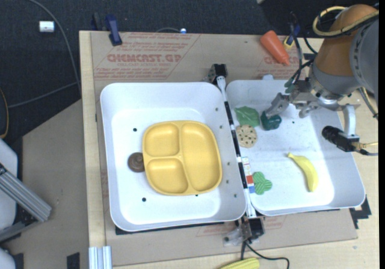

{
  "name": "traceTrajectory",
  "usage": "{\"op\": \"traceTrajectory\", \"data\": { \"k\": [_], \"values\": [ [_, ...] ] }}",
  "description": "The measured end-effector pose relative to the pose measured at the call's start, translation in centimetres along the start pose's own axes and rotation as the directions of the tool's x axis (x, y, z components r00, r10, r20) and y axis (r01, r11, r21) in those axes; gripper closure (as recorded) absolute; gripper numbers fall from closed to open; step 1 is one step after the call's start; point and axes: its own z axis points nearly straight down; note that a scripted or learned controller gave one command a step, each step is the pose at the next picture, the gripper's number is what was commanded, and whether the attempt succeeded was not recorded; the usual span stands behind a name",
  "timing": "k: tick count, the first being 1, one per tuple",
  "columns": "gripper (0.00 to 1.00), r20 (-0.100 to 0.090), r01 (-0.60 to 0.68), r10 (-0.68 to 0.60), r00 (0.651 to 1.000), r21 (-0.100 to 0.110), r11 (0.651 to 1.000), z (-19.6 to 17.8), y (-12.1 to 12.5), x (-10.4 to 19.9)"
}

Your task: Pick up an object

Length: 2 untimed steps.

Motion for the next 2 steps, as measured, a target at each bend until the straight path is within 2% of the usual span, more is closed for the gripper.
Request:
{"op": "traceTrajectory", "data": {
  "k": [1,2],
  "values": [
    [0.00,-0.001,-0.002,0.002,1.000,0.004,1.000,4.4,-9.1,-2.5],
    [0.00,-0.003,-0.001,0.001,1.000,0.004,1.000,4.4,-13.0,-0.7]
  ]
}}
